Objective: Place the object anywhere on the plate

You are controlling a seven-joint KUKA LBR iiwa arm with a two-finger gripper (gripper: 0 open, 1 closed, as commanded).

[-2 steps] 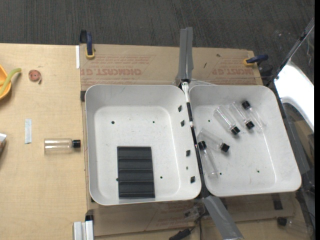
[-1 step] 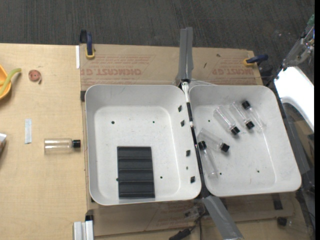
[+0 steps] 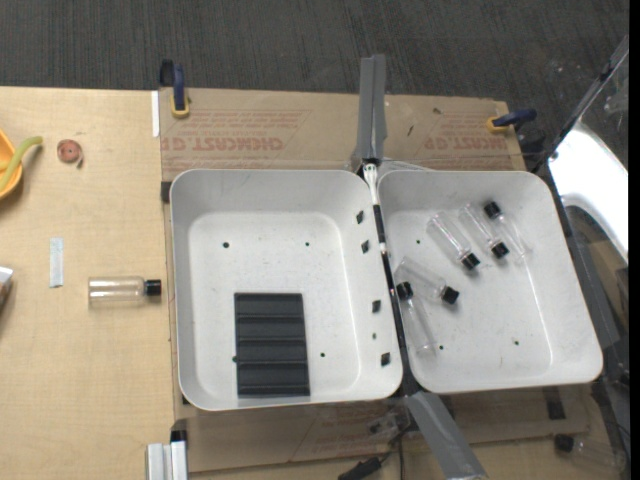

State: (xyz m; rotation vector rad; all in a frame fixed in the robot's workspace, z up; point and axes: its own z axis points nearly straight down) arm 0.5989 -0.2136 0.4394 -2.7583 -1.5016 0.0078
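Dark grey carpet (image 3: 300, 23) runs across the top. Below it sits a pale wooden bench (image 3: 80, 368), and a brown cardboard sheet (image 3: 270, 133) lies on it, held by clamps (image 3: 172, 86) along its far edge. Lighting even, soft.

Robotics lab bench, two white bins (image 3: 200, 388), cardboard sheet (image 3: 270, 133) clamped down, clear vials (image 3: 455, 240)
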